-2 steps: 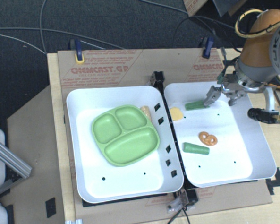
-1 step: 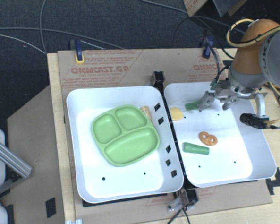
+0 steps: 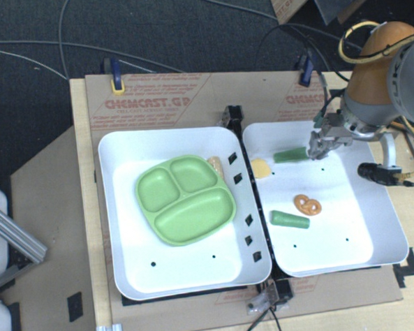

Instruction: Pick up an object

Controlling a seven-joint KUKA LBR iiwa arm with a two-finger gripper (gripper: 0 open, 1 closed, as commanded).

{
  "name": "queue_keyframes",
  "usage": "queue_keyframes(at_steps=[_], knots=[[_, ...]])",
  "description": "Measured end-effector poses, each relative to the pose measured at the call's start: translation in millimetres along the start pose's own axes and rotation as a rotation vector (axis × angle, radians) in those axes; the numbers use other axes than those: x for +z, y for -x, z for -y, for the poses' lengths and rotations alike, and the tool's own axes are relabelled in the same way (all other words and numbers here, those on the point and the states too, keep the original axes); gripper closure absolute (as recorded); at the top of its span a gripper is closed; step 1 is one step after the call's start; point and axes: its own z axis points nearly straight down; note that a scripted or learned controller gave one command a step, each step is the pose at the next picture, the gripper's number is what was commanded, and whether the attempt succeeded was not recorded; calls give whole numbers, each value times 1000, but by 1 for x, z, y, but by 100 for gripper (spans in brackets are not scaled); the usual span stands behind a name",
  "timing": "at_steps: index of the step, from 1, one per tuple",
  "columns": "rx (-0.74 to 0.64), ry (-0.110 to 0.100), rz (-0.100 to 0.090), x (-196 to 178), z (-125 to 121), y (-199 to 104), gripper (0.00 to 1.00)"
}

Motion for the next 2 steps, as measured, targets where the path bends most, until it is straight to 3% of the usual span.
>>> queue_keyframes(at_steps=[2], knots=[[1, 2, 2, -96, -10, -9, 100]])
